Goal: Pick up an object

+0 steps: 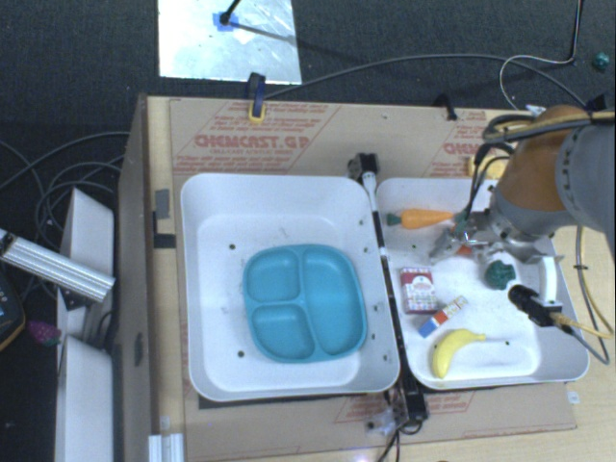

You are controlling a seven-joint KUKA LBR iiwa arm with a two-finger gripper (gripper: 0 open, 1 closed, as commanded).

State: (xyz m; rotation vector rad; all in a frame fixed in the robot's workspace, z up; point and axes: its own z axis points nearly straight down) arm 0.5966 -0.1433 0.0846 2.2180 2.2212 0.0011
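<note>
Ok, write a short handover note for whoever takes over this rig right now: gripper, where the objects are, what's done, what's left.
Gripper: low in the right bin, near its back; whether it grips anything cannot be told.
Right bin: toy carrot at the back by the gripper, red-and-white box near the divider, small blue-and-orange piece below it, toy banana at the front, dark green object beside the arm.
Left bin: blue divided plate.
Done: nothing visibly lifted.
Left: grasp an object and raise it.
</note>
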